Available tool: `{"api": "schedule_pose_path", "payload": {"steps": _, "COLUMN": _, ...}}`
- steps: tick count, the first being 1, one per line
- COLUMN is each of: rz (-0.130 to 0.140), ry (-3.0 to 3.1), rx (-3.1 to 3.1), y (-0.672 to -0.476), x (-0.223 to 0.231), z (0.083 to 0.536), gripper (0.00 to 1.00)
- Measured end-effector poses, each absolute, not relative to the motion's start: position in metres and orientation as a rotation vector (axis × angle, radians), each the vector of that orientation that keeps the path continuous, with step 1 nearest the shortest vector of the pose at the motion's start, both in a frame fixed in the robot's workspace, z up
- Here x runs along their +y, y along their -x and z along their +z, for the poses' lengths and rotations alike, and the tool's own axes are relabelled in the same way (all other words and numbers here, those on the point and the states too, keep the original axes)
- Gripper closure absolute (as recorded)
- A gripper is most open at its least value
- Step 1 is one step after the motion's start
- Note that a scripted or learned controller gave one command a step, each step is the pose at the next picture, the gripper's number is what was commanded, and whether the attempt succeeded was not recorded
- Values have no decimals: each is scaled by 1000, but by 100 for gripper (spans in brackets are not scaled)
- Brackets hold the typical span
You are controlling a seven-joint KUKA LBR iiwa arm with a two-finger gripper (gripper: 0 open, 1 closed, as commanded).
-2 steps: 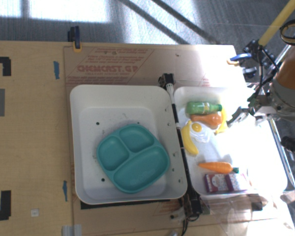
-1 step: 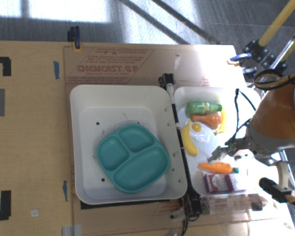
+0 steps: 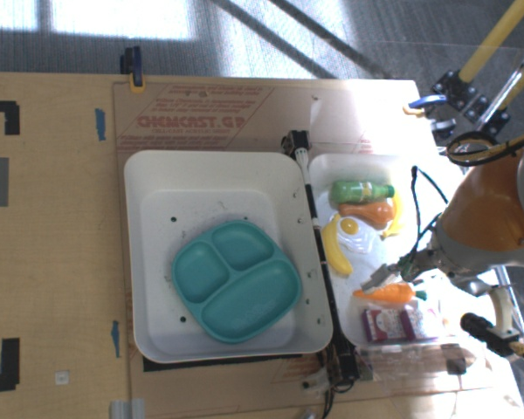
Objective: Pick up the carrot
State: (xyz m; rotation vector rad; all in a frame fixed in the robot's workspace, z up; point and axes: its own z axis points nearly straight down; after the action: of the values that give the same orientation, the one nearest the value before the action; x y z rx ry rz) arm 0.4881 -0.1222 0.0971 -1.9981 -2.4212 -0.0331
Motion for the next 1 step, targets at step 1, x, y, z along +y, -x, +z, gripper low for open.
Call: {"api": "schedule_pose_path", "payload": {"steps": 1, "rz": -18, "ry": 2269, "rx": -2193, "y": -485, "x": -141, "z": 90, "gripper": 0}}
